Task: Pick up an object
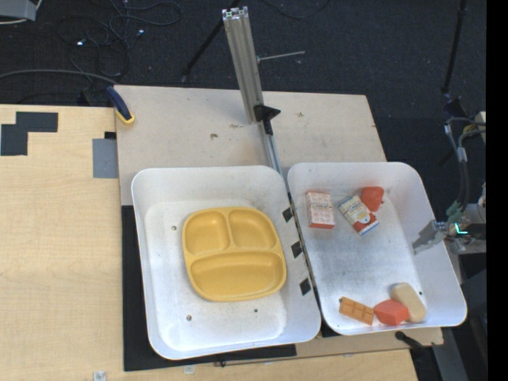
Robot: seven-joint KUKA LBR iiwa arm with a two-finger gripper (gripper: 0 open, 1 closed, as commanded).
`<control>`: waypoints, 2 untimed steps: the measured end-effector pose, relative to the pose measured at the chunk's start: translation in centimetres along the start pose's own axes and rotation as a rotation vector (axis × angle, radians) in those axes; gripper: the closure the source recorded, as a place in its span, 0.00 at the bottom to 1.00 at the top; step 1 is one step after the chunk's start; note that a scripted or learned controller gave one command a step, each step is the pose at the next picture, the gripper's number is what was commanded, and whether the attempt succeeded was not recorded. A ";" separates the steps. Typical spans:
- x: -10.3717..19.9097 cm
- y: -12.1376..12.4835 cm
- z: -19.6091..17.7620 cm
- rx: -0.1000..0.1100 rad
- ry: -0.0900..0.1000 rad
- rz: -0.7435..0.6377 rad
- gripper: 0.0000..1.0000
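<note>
The right bin (pixel 373 252) holds several small items. A red-and-white carton (pixel 321 209) lies near its back left, with a second carton (pixel 357 214) tilted beside it and a red piece (pixel 371 197) touching that one. At the front right lie an orange waffle-like bar (pixel 356 311), a red lump (pixel 390 313) and a beige oblong piece (pixel 408 302), close together. My gripper (pixel 432 236) shows as a grey tip at the bin's right rim, apart from every item. Most of the arm is cut off by the view's right side.
The left bin (pixel 159 213) carries a yellow three-compartment plate (pixel 234 252). A metal post (pixel 248 70) rises behind the two bins. Black clips (pixel 295 248) sit along the seam between them. Cables hang at the far right (pixel 460 149).
</note>
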State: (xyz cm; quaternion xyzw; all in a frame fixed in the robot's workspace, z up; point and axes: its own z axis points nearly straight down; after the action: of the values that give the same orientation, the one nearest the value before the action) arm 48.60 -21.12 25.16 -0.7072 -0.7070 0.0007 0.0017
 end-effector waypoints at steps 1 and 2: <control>0.0 0.0 0.0 0.000 0.000 0.000 0.00; 1.0 -0.2 5.9 0.005 0.003 -0.001 0.00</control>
State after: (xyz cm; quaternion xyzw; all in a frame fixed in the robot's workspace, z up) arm 48.34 -20.08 19.25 -0.7068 -0.7074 0.0017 0.0046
